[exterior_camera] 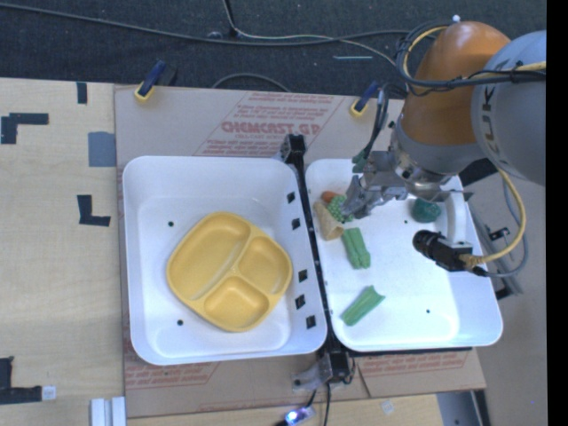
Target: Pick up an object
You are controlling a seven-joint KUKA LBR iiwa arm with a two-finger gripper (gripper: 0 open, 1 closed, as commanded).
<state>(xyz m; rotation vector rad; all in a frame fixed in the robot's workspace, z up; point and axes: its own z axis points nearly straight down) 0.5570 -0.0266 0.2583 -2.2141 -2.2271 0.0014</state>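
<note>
fingers: state can't be told, dark metal blurs together at the gripper (355,198) tip; nothing visibly between them.
gripper: low over upper-left corner of right bin (479,327), tip just beside the small pile there. Prob. placed for a descent onto that pile, since it's the nearest cluster.
pile: orange-and-green bit (334,206) w/ a tan piece (329,226) under it, against the bin's left wall. Crowded, wall close, so a grasp looks awkward.
green block (357,248): just below the gripper tip, lying flat. Long axis runs upper-left to lower-right, near vertical in view.
second green block (362,306): lower in the same bin, apart from the rest. Long axis lower-left to upper-right.
teal object (425,209): right of gripper, partly hidden by wrist.
arm: enters from right, orange band (457,69) above.
left bin (146,185): holds yellow divided plate (229,271), tilted diagonal.
desk (53,238): carries both bins.
</note>
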